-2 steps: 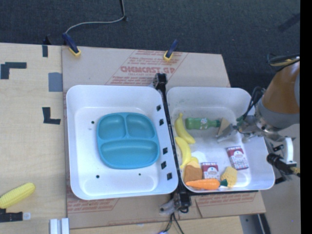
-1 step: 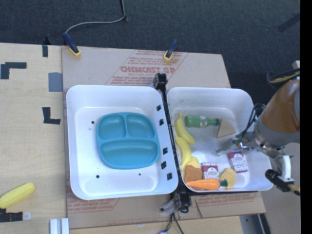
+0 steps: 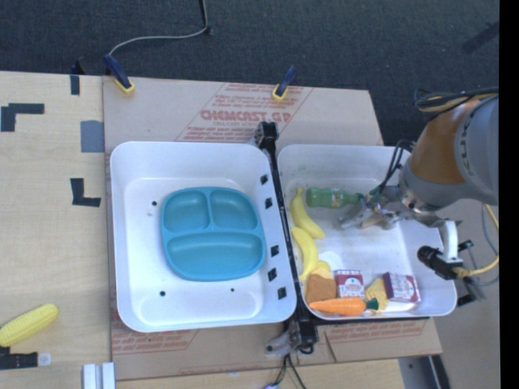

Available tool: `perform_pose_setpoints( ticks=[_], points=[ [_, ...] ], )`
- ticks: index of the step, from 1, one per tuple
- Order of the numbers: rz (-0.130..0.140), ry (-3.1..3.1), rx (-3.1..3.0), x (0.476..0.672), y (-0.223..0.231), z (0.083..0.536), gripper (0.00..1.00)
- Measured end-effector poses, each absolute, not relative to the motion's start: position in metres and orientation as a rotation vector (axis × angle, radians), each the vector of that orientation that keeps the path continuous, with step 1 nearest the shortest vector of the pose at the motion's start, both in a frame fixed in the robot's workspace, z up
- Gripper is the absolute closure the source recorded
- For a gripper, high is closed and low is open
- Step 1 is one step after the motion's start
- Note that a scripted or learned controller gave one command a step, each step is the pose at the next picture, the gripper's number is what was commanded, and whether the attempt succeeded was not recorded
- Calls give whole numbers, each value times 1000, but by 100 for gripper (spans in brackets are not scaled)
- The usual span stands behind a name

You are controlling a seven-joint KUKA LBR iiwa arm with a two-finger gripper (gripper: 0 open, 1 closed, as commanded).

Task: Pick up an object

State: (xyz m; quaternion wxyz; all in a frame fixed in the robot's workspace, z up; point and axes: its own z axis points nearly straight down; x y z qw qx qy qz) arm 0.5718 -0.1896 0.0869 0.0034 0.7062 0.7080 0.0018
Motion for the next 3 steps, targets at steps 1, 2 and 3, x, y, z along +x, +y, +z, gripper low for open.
perform_pose_setpoints(
  ticks=[1,2,3],
  points=[
    [3,2220,2216,611,-210,87,0],
    [2,2220,2217,604,-166,86,0],
    [-7,2227,2220,668,-133,85,0]
  ],
)
